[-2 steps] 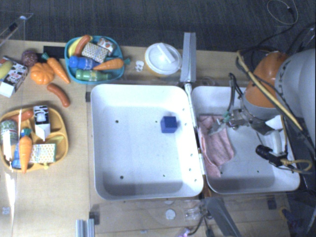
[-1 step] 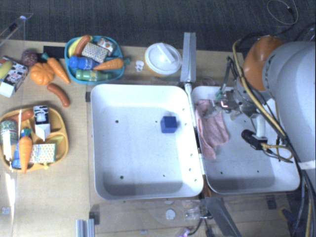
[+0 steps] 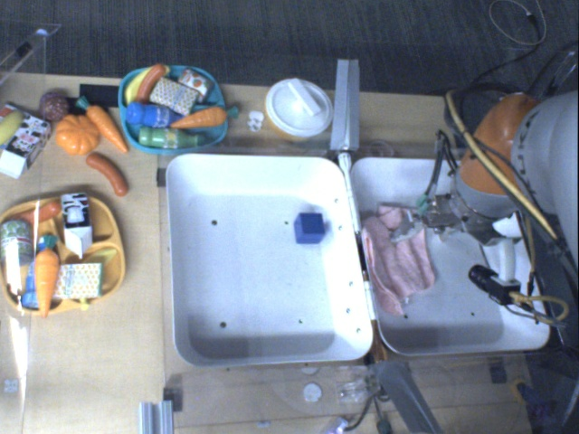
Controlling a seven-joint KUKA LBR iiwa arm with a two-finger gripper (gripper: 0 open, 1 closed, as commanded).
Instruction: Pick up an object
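A small blue cube [image 3: 309,227] lies in the left white bin [image 3: 226,324], right of its middle. A crumpled pink cloth [image 3: 398,259] lies along the left side of the right white bin [image 3: 452,333]. My gripper [image 3: 427,215] hangs low over the right bin, at the cloth's upper right corner. It seems to touch the cloth's edge there. The grey arm with its orange band [image 3: 502,129] comes in from the right and hides the bin's far right corner.
A blue bowl [image 3: 172,107] of toy food and a white lidded dish [image 3: 298,107] stand behind the left bin. A yellow tray [image 3: 63,251] and loose toy vegetables lie at the left. Black cables [image 3: 507,287] run along the right bin's right side.
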